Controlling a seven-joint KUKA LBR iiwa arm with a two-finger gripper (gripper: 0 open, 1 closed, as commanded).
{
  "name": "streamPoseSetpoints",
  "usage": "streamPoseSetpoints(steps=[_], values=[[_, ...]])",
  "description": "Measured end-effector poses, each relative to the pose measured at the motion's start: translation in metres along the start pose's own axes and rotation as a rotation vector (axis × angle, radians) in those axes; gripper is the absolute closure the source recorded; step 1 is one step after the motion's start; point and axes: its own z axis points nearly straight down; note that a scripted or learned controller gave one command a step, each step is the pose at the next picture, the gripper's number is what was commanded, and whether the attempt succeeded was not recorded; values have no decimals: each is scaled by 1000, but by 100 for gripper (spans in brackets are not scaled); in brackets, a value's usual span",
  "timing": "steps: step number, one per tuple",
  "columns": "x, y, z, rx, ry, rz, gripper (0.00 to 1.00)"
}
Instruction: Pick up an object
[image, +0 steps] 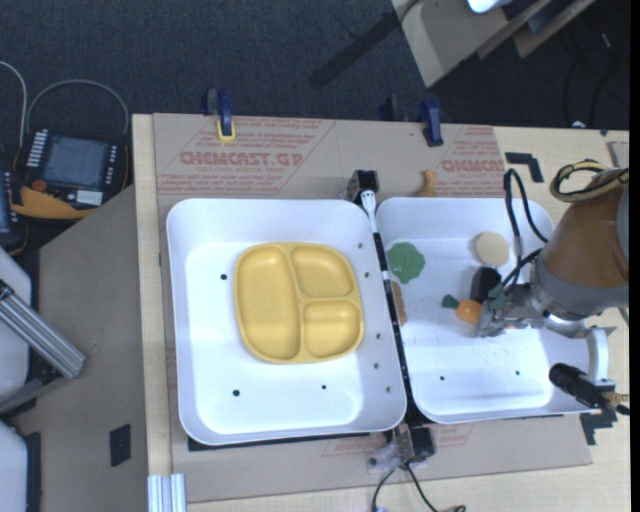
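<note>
Left shallow white bin (200, 390): one yellow plastic plate with three compartments (298, 300), lying flat near the centre. Right shallow white bin (470, 385): a green leafy plastic piece (406, 261) near its left wall, a pale beige round piece (490, 246) farther right, and a small orange piece with a green tip (464, 308) — just beside my pincer (494, 318). My grey arm with its orange band (590, 255) reaches in from the right, the pincer low over the bin floor — whether it grips anything I cannot tell.
</note>
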Motion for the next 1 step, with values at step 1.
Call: streamPoseSetpoints(steps=[1], values=[[-3, -4, -44, -3, -1, -1, 100]])
